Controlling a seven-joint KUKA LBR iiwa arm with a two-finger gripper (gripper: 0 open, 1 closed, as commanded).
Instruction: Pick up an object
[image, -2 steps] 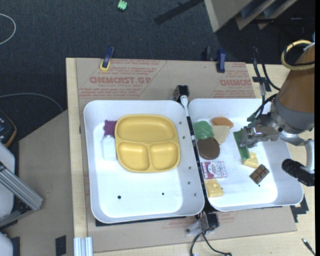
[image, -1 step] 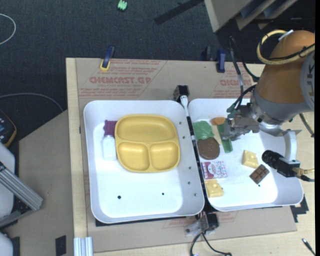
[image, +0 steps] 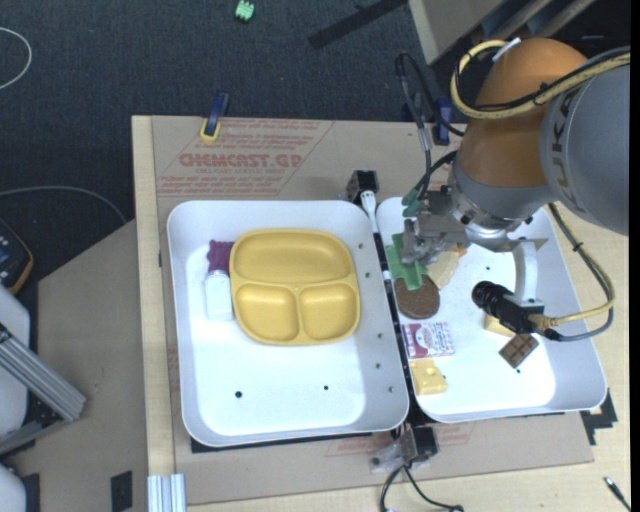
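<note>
The gripper (image: 425, 250) is low over the right bin (image: 560, 385), at its left wall — whether it grips anything I cannot tell. Just below it lie a brown disc (image: 417, 298), a pink packet (image: 432, 340) and a yellow block (image: 429, 377); the left bin (image: 200, 390) holds a yellow tray (image: 295, 285).

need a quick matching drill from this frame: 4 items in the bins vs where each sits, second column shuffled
Things:
1. yellow plastic divided tray
2. round brown disc
3. pink-and-white printed packet
4. small white bottle

Places:
A. right bin, just below the disc
B. left bin, against the tray's left side
C. left bin, upper middle
D. right bin, near its left wall, under the gripper

Pairs: 1-C, 2-D, 3-A, 4-B
</note>
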